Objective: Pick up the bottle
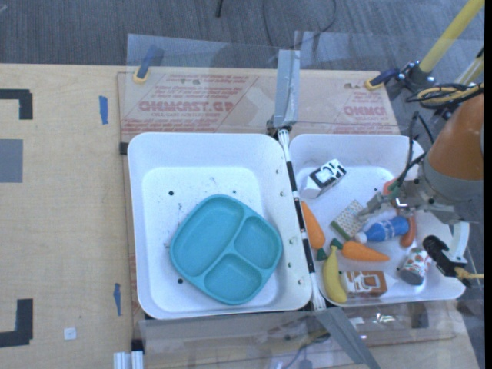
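One bottle (387, 230) just below tool (392, 203)

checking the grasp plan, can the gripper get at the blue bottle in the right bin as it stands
Probably yes: the gripper is just above the blue bottle, whose top is uncovered, though a carrot and a sponge crowd its sides.

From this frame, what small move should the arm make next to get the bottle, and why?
Probably a short descent straight onto the bottle. The hand sits just above it in the right bin, and nothing shows the bottle gripped. The bottle lies on its side with a carrot close below it and a checkered piece to its left, so the approach should stay narrow.
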Motion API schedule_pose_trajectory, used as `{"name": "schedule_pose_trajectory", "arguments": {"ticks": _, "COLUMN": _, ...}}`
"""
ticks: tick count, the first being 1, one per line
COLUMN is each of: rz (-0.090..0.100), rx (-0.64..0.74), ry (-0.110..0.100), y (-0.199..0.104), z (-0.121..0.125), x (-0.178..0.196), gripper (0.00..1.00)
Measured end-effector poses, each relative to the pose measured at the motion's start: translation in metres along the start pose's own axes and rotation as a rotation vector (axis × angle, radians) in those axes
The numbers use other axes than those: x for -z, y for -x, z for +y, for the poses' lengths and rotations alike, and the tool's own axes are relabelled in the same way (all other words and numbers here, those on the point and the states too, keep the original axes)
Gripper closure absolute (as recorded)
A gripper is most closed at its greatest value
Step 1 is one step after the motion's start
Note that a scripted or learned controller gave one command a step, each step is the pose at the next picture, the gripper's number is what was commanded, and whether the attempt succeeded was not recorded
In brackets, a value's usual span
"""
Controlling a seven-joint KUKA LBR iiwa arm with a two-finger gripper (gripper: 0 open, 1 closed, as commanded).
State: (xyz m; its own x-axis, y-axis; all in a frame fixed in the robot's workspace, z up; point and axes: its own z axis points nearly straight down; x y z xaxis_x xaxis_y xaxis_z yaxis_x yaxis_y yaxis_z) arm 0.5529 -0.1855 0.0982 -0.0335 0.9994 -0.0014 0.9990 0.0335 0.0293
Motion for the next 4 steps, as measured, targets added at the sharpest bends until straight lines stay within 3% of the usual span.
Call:
{"name": "schedule_pose_trajectory", "arguments": {"ticks": 1, "rz": 0.000, "rx": -0.006, "ry": 0.002, "y": 0.003, "z": 0.000, "x": 0.010, "gripper": 1.00}}
{"name": "schedule_pose_trajectory", "arguments": {"ticks": 2, "rz": -0.004, "rx": -0.135, "ry": -0.023, "y": 0.020, "z": 0.021, "x": -0.010, "gripper": 1.00}}
{"name": "schedule_pose_trajectory", "arguments": {"ticks": 3, "rz": 0.013, "rx": -0.121, "ry": -0.022, "y": 0.007, "z": 0.025, "x": -0.009, "gripper": 0.00}}
{"name": "schedule_pose_trajectory", "arguments": {"ticks": 4, "rz": 0.003, "rx": 0.310, "ry": -0.019, "y": -0.033, "z": -0.008, "x": -0.009, "gripper": 0.00}}
